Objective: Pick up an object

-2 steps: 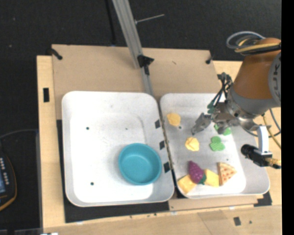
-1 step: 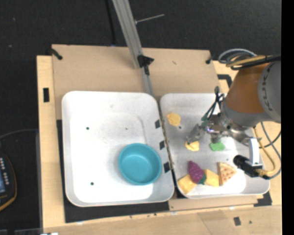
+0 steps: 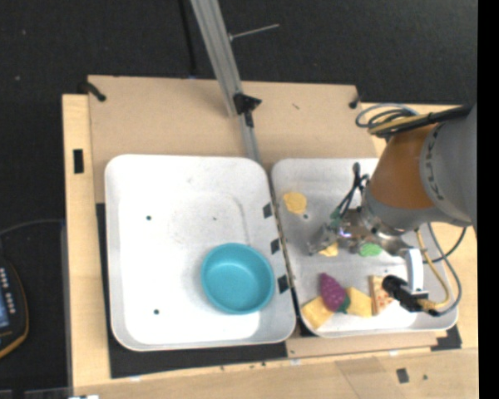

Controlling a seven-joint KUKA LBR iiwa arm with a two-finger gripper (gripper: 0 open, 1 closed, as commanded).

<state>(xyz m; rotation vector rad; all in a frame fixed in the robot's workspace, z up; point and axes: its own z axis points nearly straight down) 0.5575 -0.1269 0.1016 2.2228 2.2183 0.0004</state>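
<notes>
1. The gripper (image 3: 337,238) hung low inside the right bin (image 3: 316,173), near its middle, with the grey arm (image 3: 437,173) and its orange band reaching in from the bin's right side.

2. Whether the gripper was apart or together I could not tell; the wrist covered most of it, and nothing could be made out clamped in it.

3. The nearest candidate looked to be a small yellow piece (image 3: 328,252) lying almost directly under the gripper, touching or just beside it. Close by, toward the bin's right wall, sat a small green piece (image 3: 369,250), partly hidden under the wrist.

4. A round yellow piece (image 3: 294,202) lay apart from the gripper, toward the bin's far left corner.

5. The rest clustered along the bin's near wall: a purple object (image 3: 333,292) with its long axis running slantwise, a yellow wedge (image 3: 317,312) touching it on the side of the bin's left wall, and another yellow piece (image 3: 359,303) on its other side.

6. By my judgement the coming move turned on that small yellow piece below the gripper: little sideways travel needed, only a descent and a close. It looked small and flattish, so a slipped or missed pinch seemed likely.

7. The left bin (image 3: 150,198), beside the right bin, held a blue bowl (image 3: 237,278) near the shared wall, well apart from the gripper.
</notes>
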